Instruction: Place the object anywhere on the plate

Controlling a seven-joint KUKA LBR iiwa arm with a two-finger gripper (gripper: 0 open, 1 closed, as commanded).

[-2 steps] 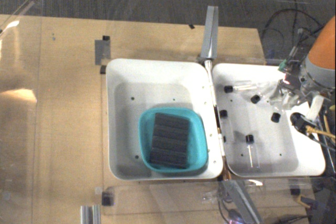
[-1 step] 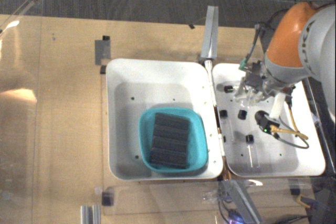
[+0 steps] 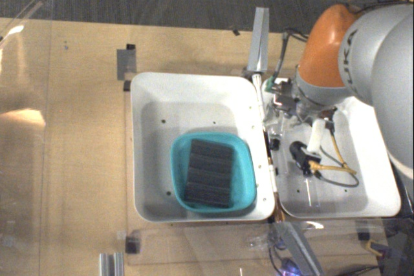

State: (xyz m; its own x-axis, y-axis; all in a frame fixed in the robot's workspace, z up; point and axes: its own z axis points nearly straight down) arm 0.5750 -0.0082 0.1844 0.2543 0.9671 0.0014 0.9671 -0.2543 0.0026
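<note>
Plainly, on the desk (image 3: 65, 171) the left bin (image 3: 149, 100) holds the teal plate (image 3: 244, 165), and the dark ribbed block (image 3: 209, 172) lies flat on it. The block looks light, stiff and grippy, best pinched across its narrow width. I cannot tell whether the pincer (image 3: 288, 116), over the right bin (image 3: 381, 184), is spread or pressed together.

Partly readable dark KUKA lettering (image 3: 350, 60), on the grey arm (image 3: 388, 68), beside its orange band (image 3: 326, 48)

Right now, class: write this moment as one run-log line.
object: dark block on teal plate | plate: in left bin | arm: above right bin
</note>
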